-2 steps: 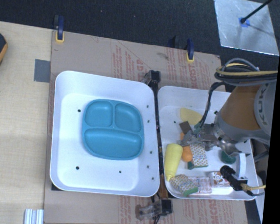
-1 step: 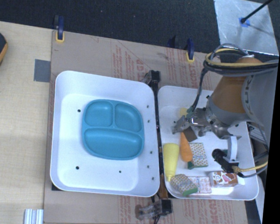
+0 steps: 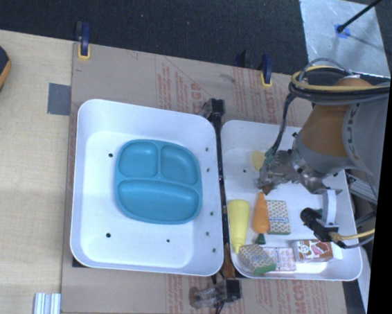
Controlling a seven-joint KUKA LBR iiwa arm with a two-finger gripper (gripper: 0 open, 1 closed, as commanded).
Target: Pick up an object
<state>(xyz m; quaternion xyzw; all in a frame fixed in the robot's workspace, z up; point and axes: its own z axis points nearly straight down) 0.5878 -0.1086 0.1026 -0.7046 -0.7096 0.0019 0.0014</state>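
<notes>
From my remote seat the two-finger pincer (image 3: 268,183) hangs low in the right-hand white bin (image 3: 236,142), can't tell its finger state, with the orange plastic carrot (image 3: 262,214) lying just below its tip toward the near rim, long axis pointing nearly straight at it.

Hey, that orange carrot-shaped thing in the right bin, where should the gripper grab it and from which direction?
Probably from straight above, at the middle of the carrot. It lies flat and long, pointing up-down in the view, so fingers should close across its narrow width. A yellow piece lies to its left and a patterned packet at its right, leaving little room.
</notes>
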